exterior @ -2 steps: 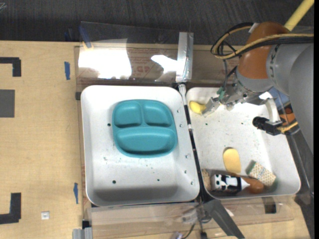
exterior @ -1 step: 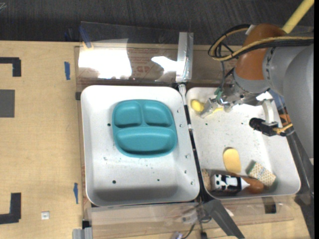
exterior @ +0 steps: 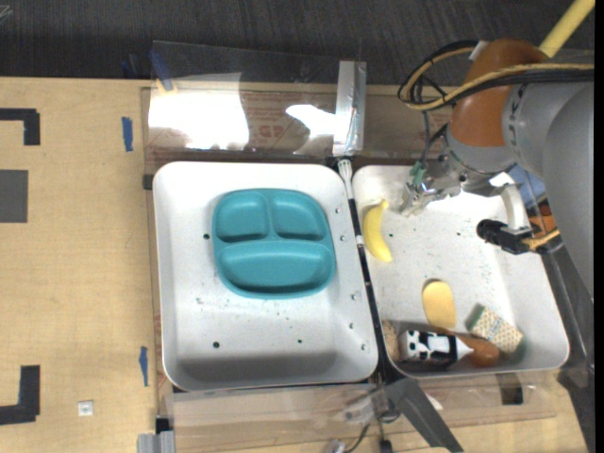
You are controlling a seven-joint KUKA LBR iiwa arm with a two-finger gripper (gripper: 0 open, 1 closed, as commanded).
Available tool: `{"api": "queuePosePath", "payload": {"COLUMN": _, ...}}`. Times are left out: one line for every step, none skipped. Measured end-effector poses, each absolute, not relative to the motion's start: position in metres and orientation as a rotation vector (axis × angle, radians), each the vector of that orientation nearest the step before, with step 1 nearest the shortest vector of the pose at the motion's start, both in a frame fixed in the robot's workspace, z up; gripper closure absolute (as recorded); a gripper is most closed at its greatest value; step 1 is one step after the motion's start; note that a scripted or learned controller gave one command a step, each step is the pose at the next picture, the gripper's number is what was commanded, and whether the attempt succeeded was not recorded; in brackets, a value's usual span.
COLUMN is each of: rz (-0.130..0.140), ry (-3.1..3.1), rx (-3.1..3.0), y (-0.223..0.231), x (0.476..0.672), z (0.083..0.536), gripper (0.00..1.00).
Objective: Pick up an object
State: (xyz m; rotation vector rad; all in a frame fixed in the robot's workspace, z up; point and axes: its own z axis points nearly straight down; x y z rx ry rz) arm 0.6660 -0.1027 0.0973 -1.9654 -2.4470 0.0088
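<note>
Banana [exterior: 377, 232] is lying in the right bin [exterior: 528, 281], tucked against its left wall near the far corner. Gripper [exterior: 421, 189] hangs just to its right and a bit farther back, apart from it (can't tell if the jaws are open or shut, too blurry). Left bin [exterior: 179, 253] holds a teal divided tray [exterior: 274, 242].
</note>
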Motion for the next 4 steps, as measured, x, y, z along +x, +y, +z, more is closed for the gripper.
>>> {"api": "queuePosePath", "payload": {"rz": 0.01, "ry": -2.446, "rx": -1.965, "y": -0.102, "x": 0.666, "z": 0.097, "gripper": 0.0}}
{"api": "queuePosePath", "payload": {"rz": -0.003, "ry": -2.689, "rx": -1.632, "y": -0.108, "x": 0.598, "z": 0.087, "gripper": 0.0}}
{"api": "queuePosePath", "payload": {"rz": -0.002, "ry": -2.741, "rx": -1.548, "y": -0.153, "x": 0.621, "z": 0.087, "gripper": 0.0}}
{"api": "queuePosePath", "payload": {"rz": -0.002, "ry": -2.685, "rx": -1.634, "y": -0.144, "x": 0.48, "z": 0.088, "gripper": 0.0}}
